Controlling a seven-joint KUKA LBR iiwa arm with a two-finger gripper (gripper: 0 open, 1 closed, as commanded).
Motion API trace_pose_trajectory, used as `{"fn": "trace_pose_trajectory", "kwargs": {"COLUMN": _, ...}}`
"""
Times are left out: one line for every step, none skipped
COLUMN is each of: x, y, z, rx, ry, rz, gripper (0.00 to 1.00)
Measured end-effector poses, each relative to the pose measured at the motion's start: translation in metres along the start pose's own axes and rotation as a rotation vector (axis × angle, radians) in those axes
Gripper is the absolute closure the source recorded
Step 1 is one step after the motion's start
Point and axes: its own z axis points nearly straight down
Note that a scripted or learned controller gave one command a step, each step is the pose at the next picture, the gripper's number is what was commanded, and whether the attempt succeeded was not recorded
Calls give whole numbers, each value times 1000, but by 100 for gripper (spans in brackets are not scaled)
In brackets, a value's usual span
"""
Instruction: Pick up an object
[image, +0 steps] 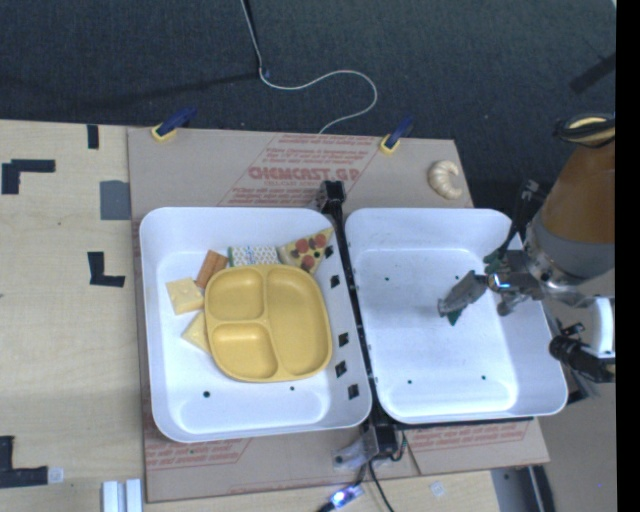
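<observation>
In the left bin (165, 300), one yellow tray (268, 322), several small pieces, fingers' (462, 297) state unclear over right bin (430, 390)

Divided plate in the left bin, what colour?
Plain yellow; the divided plate shows best in the camera view, lying in the left bin.

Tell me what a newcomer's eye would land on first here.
First, the big yellow divided plate in the left bin, lying over some small flat pieces at its upper left. Next, the grey arm reaching in from the right, its tool low over the right bin.
</observation>
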Motion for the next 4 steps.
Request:
{"fn": "trace_pose_trajectory", "kwargs": {"x": 0, "y": 3, "z": -7, "rx": -12, "ry": -2, "rz": -3, "gripper": 0}}
{"fn": "trace_pose_trajectory", "kwargs": {"x": 1, "y": 2, "z": 36, "rx": -10, "ry": -3, "rz": -4, "gripper": 0}}
{"fn": "trace_pose_trajectory", "kwargs": {"x": -4, "y": 1, "z": 81, "rx": -8, "ry": -2, "rz": -3, "gripper": 0}}
{"fn": "trace_pose_trajectory", "kwargs": {"x": -3, "y": 1, "z": 135, "rx": -10, "ry": -2, "rz": -4, "gripper": 0}}
